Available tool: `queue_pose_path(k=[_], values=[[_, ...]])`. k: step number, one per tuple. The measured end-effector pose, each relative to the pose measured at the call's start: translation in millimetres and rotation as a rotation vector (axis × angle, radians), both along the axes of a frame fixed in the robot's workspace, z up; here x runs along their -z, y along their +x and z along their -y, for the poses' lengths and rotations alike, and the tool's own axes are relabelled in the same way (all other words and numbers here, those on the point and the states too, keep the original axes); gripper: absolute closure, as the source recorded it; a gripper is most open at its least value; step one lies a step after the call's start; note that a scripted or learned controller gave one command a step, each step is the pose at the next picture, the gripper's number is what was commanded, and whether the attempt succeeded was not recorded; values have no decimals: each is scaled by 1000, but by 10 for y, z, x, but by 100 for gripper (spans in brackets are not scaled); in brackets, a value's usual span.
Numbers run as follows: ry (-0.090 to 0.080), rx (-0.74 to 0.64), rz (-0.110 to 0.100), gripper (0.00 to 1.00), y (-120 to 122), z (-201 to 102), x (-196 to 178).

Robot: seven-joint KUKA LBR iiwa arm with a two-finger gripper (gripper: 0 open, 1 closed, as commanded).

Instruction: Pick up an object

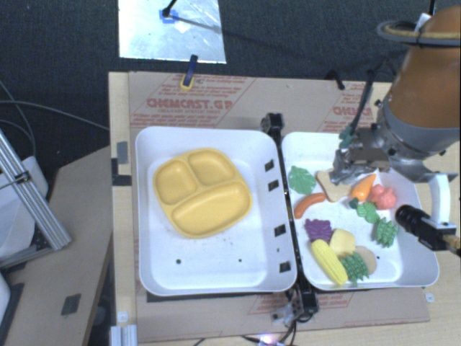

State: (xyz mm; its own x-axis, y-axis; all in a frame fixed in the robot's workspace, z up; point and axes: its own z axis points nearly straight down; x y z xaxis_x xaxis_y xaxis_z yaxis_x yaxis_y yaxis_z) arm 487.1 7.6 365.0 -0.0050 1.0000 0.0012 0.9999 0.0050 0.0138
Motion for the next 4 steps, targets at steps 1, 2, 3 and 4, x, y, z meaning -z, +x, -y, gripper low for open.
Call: queue_pose_path(k=[1, 2, 3, 4], values=[[-2, 5, -12, 100, 249, 168, 253], [-2, 0, -21, 100, 1153, 21, 1903], [0, -1, -12, 100, 750, -341, 1342], [1, -3, -13, 100, 143, -634, 959]])
